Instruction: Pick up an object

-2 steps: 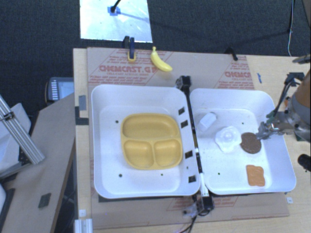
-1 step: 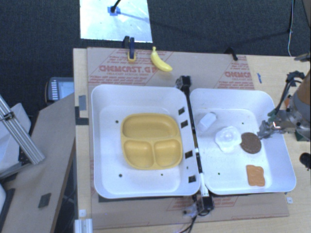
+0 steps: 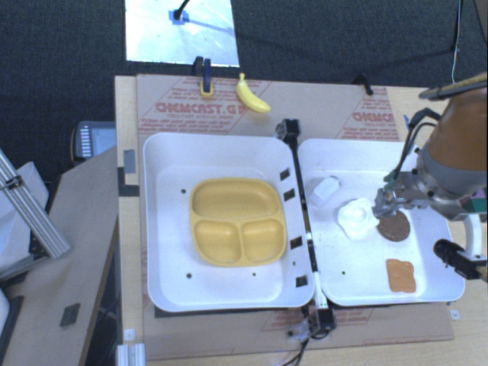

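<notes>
1. Your tool (image 3: 383, 203) sits low in the right bin (image 3: 435, 292), between the white cup (image 3: 354, 218) and brown round cookie (image 3: 394, 227).
2. Grip state: cannot tell; nothing visibly held.
3. Toast piece (image 3: 401, 275) lies nearer; yellow tray (image 3: 235, 220) fills left bin (image 3: 164, 227).

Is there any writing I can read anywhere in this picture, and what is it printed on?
"CHEMCAST" in red, followed by letters too blurred to read, on the brown cardboard sheet under the bins, at its upper left.
The same red print, partly cut off, at the sheet's upper right.
Grey device with a small screen at the left: too small to read.
</notes>
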{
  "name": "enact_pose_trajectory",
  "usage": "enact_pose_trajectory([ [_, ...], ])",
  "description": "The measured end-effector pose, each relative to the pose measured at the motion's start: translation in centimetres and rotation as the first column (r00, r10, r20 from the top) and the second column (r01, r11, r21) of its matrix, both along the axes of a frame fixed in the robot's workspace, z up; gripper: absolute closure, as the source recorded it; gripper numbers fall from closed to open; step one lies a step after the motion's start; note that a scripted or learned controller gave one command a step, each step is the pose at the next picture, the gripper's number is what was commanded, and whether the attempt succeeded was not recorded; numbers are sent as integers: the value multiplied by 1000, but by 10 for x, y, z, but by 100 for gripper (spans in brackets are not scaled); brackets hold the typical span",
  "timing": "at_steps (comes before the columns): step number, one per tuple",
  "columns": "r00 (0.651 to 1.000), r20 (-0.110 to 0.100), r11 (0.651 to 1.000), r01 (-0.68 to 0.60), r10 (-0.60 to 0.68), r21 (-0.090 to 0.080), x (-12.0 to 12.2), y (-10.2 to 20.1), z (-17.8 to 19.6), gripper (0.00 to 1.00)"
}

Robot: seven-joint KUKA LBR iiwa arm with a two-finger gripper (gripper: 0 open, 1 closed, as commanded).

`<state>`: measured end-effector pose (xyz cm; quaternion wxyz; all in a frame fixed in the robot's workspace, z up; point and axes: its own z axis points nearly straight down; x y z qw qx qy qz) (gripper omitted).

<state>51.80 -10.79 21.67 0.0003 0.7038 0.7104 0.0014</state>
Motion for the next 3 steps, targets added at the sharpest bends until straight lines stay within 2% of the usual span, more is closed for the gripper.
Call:
enact_pose_trajectory([
  [1, 1000, -1, 1000, -1, 1, 0, 0, 55, -8, 100],
  [3, 1000, -1, 1000, -2, 2, 1, 13, 174, 1, 100],
])
